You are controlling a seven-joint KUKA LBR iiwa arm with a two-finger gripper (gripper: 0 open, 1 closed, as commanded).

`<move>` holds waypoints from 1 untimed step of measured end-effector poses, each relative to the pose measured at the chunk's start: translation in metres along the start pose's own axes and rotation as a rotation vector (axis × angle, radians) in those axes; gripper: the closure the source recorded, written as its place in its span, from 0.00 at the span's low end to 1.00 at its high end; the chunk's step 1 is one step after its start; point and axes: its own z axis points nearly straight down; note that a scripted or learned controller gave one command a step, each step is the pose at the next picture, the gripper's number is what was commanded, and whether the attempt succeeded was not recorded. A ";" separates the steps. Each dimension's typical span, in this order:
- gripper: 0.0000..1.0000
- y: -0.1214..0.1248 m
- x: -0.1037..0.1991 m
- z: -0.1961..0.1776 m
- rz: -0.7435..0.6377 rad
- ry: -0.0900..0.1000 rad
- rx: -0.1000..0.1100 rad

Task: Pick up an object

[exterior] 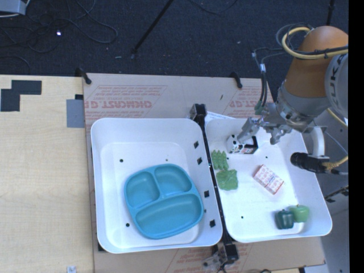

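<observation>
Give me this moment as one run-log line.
stage: reaching | tool: over right bin's far end, near small black-and-white item | held: nothing seen | left bin: blue plate

The arm [310, 90] is grey metal, with a rounded orange band [318, 53] well above the fingers [249, 131]. A yellowish cable loops [293, 38] beside that band, and thin dark cables [263, 90] run along the wrist toward the fingers. The wrist section just behind the fingers is a lighter grey ring. The fingers themselves are slim, pale grey metal with darker joints.
</observation>
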 end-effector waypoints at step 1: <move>0.00 0.002 0.000 -0.007 -0.001 -0.001 -0.012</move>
